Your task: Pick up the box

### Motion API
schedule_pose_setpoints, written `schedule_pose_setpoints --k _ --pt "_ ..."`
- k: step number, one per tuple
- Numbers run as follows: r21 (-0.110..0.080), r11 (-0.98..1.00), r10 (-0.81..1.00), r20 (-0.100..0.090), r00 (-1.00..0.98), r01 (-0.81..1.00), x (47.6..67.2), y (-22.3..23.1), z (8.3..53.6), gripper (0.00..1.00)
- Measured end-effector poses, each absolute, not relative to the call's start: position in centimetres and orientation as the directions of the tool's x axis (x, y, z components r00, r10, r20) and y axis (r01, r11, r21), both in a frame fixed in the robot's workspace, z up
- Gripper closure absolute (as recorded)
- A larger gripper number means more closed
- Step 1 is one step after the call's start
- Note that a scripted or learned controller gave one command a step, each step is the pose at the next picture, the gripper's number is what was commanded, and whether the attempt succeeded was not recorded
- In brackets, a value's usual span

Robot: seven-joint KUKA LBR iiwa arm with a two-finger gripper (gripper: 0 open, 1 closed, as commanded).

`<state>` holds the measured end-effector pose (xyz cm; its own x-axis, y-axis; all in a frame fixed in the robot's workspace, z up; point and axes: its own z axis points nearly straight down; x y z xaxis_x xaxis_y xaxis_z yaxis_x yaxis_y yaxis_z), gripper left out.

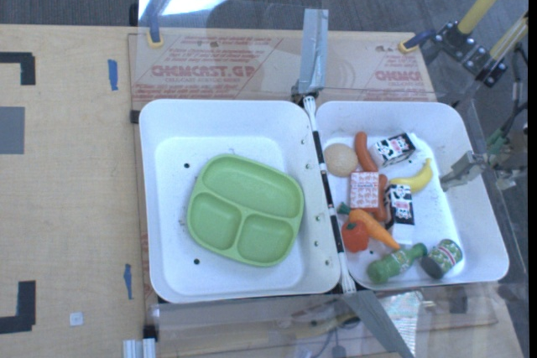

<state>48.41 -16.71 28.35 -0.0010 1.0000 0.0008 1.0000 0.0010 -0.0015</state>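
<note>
The box (pixel 364 189) is small, pink-red and white, and lies flat near the middle of the right bin (pixel 478 260). It is crowded by an orange-red sausage shape (pixel 364 150) above it and a carrot (pixel 375 228) below it. Two black-and-white cartons lie close by, one (pixel 394 147) to its upper right and one (pixel 403 204) to its right. My gripper (pixel 471 169) shows as a grey shape over the right bin's right rim, well to the right of the box and apart from it.
The right bin also holds a beige ball (pixel 340 159), a banana (pixel 417 178), a red pepper (pixel 354 238), a green bottle (pixel 394 263) and a green-labelled can (pixel 443 257). A green divided plate (pixel 243 210) lies in the left bin (pixel 168 138).
</note>
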Motion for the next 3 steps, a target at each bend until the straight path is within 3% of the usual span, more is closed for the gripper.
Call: schedule_pose_setpoints --k 1,2,3 --pt "-0.002 -0.066 0.998 0.000 0.066 0.998 47.9 -14.5 12.6 0.00" --pt "0.006 -0.018 1.000 -0.002 0.018 1.000 53.4 -10.8 8.6 0.00" --pt "0.004 -0.227 0.974 0.001 0.227 0.974 51.2 -9.2 8.6 0.00"
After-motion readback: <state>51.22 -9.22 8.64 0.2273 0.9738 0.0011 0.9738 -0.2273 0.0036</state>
